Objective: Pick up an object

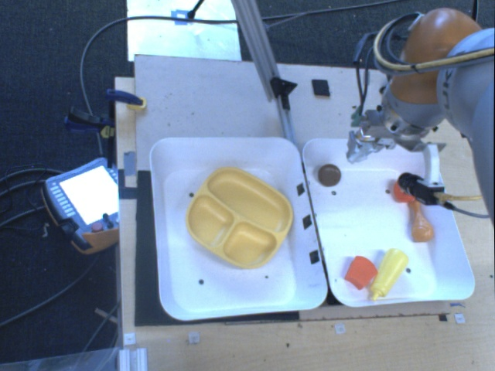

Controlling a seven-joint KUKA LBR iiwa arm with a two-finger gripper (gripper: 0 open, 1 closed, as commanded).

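Observation:
My gripper [360, 148] hangs over the far left part of the right bin [456, 280], just up and right of a small brown ball [329, 175]. Nothing shows in its grasp. The same bin holds a red-orange piece [401, 194] with a pale orange carrot-shaped thing [421, 224] below it at the right. A small red cup [360, 272] and a yellow squeeze bottle [388, 273] lie side by side near the front edge. The left bin [174, 284] carries a yellow divided plate [239, 216] in its middle.
A grey pole [259, 37] slants down to the gap between the bins at the back. A blue clamp [124, 99] grips the bench's left edge. A handheld pendant [83, 203] lies on the floor at the left.

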